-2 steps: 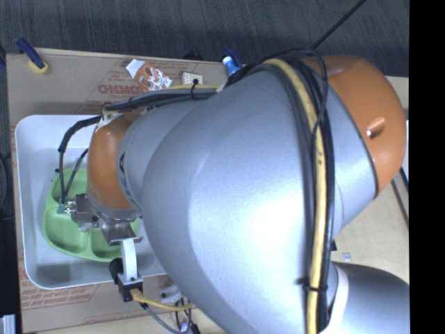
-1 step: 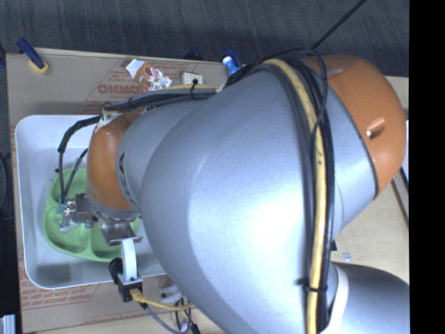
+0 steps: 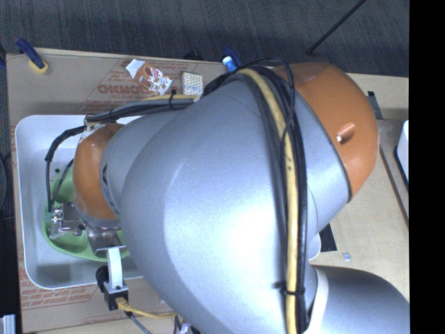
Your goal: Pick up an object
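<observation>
One arm, grey, takes up most of the camera view, coming in from the right and bent down into the left bin. Orange band sits low over that bin, just above the wrist. A second orange shell shows on the arm at upper right. Black and yellow cables run along the grey casing, with more black cable looping round the band on its left side.

Gripper is down inside the left bin, metal parts just visible under the band; cannot tell if it is open, closed or gripping anything, as the arm blocks it.

Green object lies on the bin floor, lower left part of the bin, right under the gripper and partly hidden by it. Touching or not: cannot tell.

White connector block hangs off the wrist over the bin's near wall.

Cardboard sheet with red print lies under the bin. On it behind the bin: a crumpled wrapper and a small tag beside it. Two blue clamps sit at the sheet's far edge. Right bin shows as a sliver at the right. Tan bench is seen at lower right.
</observation>
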`<move>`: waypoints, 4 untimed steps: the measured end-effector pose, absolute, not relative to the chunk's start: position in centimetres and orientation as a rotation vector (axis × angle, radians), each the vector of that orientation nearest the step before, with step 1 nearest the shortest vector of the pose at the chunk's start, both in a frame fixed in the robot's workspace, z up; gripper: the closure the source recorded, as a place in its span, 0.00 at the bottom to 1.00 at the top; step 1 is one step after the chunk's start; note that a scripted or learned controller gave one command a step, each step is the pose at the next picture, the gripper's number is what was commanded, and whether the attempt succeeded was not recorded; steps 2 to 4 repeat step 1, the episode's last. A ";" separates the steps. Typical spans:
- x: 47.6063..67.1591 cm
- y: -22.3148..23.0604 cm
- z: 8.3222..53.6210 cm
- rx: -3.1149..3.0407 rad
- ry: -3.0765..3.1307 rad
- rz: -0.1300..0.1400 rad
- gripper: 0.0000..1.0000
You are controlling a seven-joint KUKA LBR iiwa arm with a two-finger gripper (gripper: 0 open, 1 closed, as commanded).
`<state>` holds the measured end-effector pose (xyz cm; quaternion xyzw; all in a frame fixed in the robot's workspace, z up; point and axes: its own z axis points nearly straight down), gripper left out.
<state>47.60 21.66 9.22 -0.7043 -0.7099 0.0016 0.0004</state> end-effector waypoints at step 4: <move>47.8 21.4 10.4 -2.216 -2.231 0.006 1.00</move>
